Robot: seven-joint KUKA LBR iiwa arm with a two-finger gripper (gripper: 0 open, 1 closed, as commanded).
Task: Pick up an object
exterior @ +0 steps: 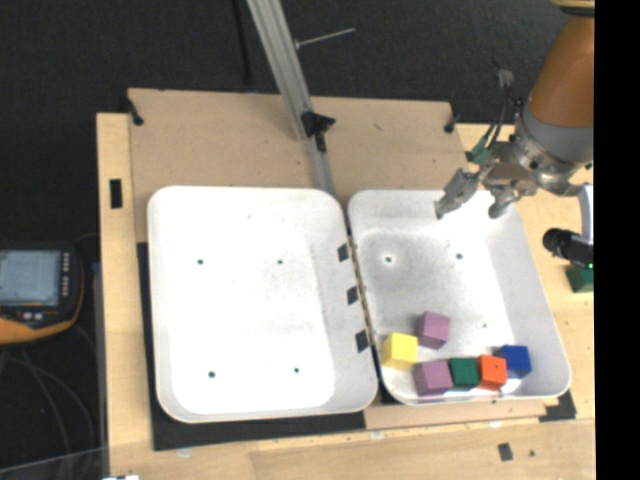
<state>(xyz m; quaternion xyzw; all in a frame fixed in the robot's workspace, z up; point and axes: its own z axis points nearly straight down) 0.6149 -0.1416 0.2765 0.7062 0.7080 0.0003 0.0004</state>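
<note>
six small blocks lay clustered at the near end of the right bin (pixel 530 268), the task's candidate objects: a yellow block (pixel 402 349) nearest the divider between the bins, a purple block (pixel 433 377) just beside it toward the near rim, then a green block (pixel 464 372), an orange block (pixel 493 370) and a blue block (pixel 515 359) ranged in a row along that rim, touching or nearly so. a second purple block (pixel 434 328) sat slightly farther in, tilted, just beyond the yellow one and apart from the row. the rest of the right bin's floor was bare and faintly speckled. the left bin (pixel 250 298), alongside, carried only a few dark dots on its white floor. both bins rested on the table (pixel 400 133), whose far strip showed plain brown board, with a slanted metal post (pixel 290 68) rising from it behind the bins. the claw (pixel 478 196) hung over the far end of the right bin, well apart from the blocks, its two fingers spread and nothing between them; the grey wrist and orange band of the arm (pixel 560 78) entered from the right. the step in hand was judged to be the approach, with no grasp yet made. the next move would call for travelling toward the near end, choosing a block, and descending with the fingers astride it; the lone tilted purple block seemed the easier target, since the packed row left little room for a finger between neighbours.
</note>
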